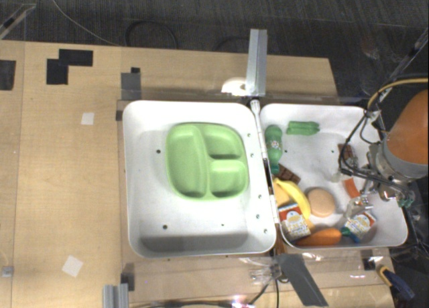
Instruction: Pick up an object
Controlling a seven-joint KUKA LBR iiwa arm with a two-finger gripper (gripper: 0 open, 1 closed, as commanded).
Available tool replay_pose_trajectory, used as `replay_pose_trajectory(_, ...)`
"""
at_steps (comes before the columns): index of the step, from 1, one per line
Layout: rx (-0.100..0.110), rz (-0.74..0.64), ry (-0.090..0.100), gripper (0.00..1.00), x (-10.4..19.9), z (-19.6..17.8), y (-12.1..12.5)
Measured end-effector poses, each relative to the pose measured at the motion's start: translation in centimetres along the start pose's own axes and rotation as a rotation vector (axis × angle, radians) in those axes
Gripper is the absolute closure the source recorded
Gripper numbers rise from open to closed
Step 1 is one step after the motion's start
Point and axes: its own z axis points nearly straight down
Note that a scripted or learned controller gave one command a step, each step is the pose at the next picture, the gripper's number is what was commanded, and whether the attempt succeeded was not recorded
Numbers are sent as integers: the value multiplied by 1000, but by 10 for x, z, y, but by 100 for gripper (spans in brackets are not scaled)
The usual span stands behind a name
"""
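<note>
From my station I take the right bin as my reference for everything here. The arm, with its orange band, comes in over that bin's right edge, and the gripper hangs low over the bin's right part, amid cables and dark fittings; I cannot tell from this slanted view whether it is spread or closed, and I see nothing clearly caught in it. Just below the gripper, toward the bin's lower right corner, lies a small printed carton. Along the bin's lower wall sits an orange carrot-like piece, with a second printed carton just left of it. A yellow banana lies against the bin's left side, and a tan round object rests beside it, toward the middle. A green bottle stands along the left wall, and a green flat packet lies near the top wall. Left of this bin, the other bin holds a green divided tray.
</note>
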Motion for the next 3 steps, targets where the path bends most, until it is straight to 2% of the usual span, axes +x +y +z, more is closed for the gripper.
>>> replay_pose_trajectory(2,3,107,-6,0,26,7,12)
replay_pose_trajectory(3,1,118,-5,0,29,8,4)
